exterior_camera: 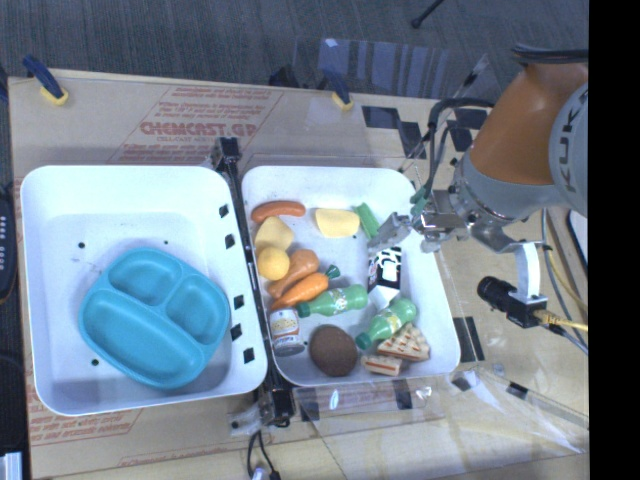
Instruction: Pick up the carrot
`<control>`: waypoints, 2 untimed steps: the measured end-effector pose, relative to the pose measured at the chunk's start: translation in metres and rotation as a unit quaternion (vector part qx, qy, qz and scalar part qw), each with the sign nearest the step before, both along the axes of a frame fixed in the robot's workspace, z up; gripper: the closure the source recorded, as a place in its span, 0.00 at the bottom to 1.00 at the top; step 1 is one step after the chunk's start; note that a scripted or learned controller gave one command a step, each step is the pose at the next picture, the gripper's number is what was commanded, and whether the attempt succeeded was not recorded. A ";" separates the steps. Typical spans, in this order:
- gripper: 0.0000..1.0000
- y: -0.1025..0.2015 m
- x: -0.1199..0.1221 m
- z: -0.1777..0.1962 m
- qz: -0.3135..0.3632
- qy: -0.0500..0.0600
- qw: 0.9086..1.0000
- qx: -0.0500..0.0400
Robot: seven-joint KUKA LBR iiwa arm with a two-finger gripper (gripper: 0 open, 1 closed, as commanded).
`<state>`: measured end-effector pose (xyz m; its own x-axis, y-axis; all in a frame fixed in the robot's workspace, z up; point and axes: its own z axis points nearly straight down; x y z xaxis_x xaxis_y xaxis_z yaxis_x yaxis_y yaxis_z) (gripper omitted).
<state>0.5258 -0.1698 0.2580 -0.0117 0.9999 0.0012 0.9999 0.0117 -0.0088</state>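
**Camera view: carrot sitting in the right bin**

Two white bins, side by side. One blue divided tray fills the left bin. In the right bin, one carrot lies mid-left beside two green bottles, a sausage, and a kiwi. Gripper hovers at the upper right rim, can't tell jaw spread.
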 end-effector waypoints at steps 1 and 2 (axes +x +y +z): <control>0.00 0.065 -0.017 -0.168 0.004 0.000 1.000 0.001; 1.00 0.063 -0.017 -0.158 0.009 0.003 1.000 0.000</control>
